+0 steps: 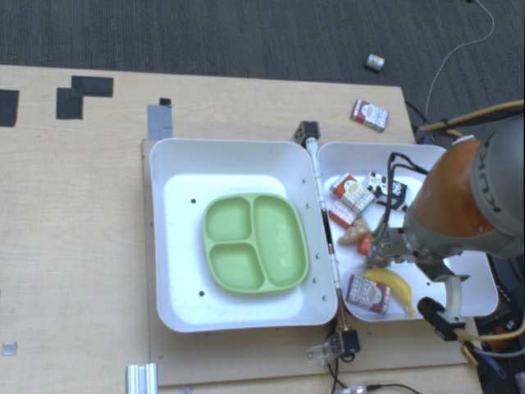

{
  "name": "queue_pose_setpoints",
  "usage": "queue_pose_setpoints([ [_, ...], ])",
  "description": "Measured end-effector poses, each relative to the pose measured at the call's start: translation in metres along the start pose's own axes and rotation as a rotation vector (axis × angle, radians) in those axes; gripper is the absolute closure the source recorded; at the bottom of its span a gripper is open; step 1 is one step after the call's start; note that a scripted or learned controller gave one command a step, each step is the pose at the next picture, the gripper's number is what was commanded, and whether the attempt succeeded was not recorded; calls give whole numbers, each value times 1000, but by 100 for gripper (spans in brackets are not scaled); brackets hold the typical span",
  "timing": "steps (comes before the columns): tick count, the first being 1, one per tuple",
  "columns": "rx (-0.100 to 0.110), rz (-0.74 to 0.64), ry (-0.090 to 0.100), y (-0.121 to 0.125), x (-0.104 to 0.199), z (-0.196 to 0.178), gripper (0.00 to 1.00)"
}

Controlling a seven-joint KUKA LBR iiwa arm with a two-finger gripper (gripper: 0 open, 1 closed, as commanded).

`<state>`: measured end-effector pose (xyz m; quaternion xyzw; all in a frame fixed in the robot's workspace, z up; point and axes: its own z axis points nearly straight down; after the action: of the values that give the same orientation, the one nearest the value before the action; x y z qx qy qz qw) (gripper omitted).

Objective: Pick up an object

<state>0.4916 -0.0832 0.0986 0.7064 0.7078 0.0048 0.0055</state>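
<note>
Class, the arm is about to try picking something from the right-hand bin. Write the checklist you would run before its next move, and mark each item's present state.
1. Objects in the right bin to pick: banana, red box, snack packet. Ok.
2. End effector over the right bin, above the banana. Ok.
3. Finger opening readable. Cannot tell.
4. Target stands apart: banana touches the red box. Not ok.
5. Green divided plate lies in the left bin, away from the arm. Ok.
</note>
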Motion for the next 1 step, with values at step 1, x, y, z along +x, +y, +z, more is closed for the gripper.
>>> queue_pose_setpoints([
  [1,0,0,0,0,0,0,0],
])
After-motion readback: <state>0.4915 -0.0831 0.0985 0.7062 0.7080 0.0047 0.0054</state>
